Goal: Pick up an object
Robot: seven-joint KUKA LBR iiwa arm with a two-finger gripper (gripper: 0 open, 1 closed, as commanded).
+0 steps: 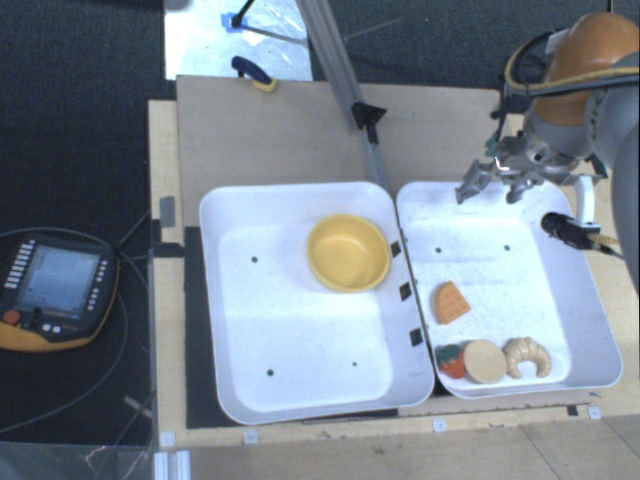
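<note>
Camera view: my gripper (pixel 493 191) fingers apart, nothing between, above right bin (pixel 520 243) far edge; croissant (pixel 528 356) at near edge.

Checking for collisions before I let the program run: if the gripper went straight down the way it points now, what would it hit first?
Probably the bare floor of the right bin near its far edge. The gripper hangs open over that spot, and the food pieces lie well nearer the camera. Depth is hard to judge.

No readable text, not even on the lit screen of the teach pendant (pixel 55 288).
</note>
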